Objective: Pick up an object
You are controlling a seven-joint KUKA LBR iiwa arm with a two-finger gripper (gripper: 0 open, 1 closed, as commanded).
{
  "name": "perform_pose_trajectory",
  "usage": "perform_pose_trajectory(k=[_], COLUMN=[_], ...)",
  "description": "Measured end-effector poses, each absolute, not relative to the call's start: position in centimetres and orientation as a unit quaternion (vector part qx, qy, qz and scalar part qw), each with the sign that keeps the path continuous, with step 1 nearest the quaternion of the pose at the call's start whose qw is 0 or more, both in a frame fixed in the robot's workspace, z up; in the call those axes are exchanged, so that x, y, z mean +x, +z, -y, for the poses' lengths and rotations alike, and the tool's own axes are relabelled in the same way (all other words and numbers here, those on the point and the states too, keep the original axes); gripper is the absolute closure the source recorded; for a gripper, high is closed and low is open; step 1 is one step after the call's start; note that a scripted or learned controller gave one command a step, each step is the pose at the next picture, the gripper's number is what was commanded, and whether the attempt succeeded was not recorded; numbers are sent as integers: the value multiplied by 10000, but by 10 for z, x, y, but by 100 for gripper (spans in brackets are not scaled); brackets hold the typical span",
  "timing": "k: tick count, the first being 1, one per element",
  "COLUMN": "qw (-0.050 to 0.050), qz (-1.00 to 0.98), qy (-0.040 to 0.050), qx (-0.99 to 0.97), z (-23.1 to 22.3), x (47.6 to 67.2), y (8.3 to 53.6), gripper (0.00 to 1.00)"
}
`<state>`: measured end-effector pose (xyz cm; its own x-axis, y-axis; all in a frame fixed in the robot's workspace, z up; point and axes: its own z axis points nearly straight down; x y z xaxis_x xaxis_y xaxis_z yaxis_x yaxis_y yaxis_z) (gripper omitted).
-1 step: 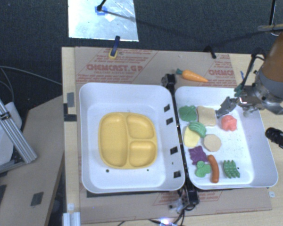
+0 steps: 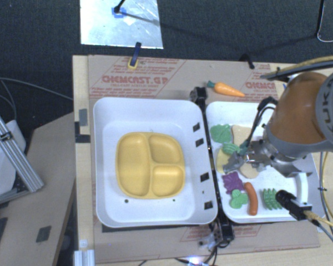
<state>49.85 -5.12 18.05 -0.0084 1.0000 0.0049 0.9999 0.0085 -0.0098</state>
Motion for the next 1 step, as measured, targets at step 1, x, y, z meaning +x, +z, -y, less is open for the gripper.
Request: perform_pose_trajectory(k=[1], qw=[-12], qz=[7076], qy=[-14], qx=[-7066], z=[55], x=[503], y=[195], gripper=[100])
